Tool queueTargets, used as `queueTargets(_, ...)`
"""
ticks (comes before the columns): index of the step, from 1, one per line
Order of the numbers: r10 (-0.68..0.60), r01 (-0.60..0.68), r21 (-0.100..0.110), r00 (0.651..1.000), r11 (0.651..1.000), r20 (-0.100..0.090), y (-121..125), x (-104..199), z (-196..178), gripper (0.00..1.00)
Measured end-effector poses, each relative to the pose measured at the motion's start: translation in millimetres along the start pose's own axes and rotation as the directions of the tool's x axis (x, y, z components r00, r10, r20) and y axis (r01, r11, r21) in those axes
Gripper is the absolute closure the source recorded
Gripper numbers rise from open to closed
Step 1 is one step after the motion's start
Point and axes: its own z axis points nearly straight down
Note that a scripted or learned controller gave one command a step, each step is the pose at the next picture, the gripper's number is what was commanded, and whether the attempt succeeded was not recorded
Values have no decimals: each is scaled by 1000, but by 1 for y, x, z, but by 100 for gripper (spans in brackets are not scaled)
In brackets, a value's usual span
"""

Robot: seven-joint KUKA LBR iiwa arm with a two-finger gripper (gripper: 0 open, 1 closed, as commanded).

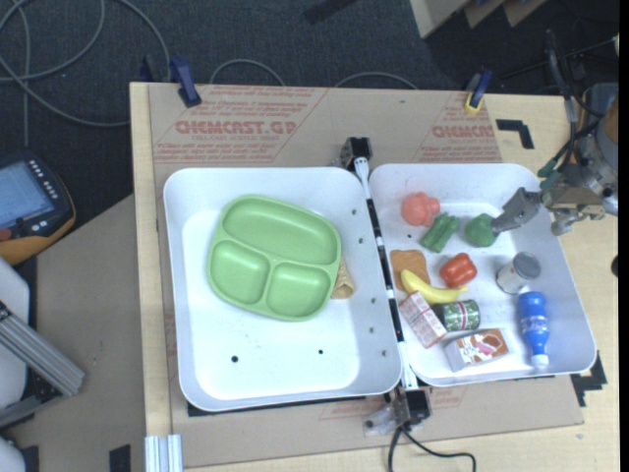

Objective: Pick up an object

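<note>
Green pepper [479, 230] near the right bin's [575, 308] far edge: my pincer [519, 207], grip unreadable, should descend squarely, clear of the tomato [457, 268].

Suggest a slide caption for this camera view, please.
Two-finger gripper beside a green toy pepper in the right white bin.

Setting read as a robotics lab or test cell. Bench [295, 126] was topped with paper-masked sheet printed "CHEMCAST GP", held by blue clamps [184, 80]. Loose cables [69, 28] trailed over dark carpet. Handheld control pendant [29, 200] lay at left. Aluminium framing [34, 347] sat at lower left.
</note>
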Motion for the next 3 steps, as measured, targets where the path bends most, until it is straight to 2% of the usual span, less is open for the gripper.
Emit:
queueTargets(1,-1,1,4,1000,1000,-1,-7,45,122,0)
queueTargets(2,1,-1,0,1000,1000,0,31,12,197,0)
queueTargets(3,2,-2,-3,1000,1000,1,32,12,186,100)
